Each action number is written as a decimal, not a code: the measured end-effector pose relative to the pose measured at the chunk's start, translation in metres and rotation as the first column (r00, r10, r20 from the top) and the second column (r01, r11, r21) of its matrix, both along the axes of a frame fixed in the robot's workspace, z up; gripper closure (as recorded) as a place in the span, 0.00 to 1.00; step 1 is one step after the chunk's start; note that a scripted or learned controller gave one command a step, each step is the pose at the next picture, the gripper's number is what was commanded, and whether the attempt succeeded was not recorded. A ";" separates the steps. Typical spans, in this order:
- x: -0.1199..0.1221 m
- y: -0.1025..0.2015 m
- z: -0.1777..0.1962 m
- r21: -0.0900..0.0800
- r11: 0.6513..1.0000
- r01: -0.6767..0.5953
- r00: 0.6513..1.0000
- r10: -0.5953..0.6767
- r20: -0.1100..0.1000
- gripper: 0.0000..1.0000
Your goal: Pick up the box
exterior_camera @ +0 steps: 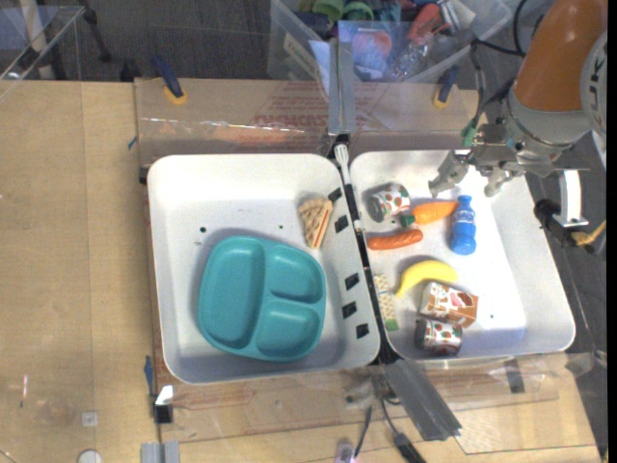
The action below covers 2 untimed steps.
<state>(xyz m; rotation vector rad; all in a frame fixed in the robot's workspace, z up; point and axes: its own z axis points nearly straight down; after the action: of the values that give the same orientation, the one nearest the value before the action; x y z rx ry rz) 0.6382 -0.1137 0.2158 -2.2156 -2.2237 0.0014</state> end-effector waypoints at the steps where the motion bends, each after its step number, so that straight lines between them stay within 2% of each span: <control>1: 0.009 0.054 -0.031 0.000 0.997 -0.078 0.997 0.078 -0.001 0.00; 2: 0.032 0.024 -0.098 -0.003 0.999 -0.053 0.998 0.053 0.028 0.00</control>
<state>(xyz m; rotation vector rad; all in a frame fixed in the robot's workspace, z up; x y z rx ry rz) 0.6704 -0.0894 0.1181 -2.1697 -2.2974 -0.0275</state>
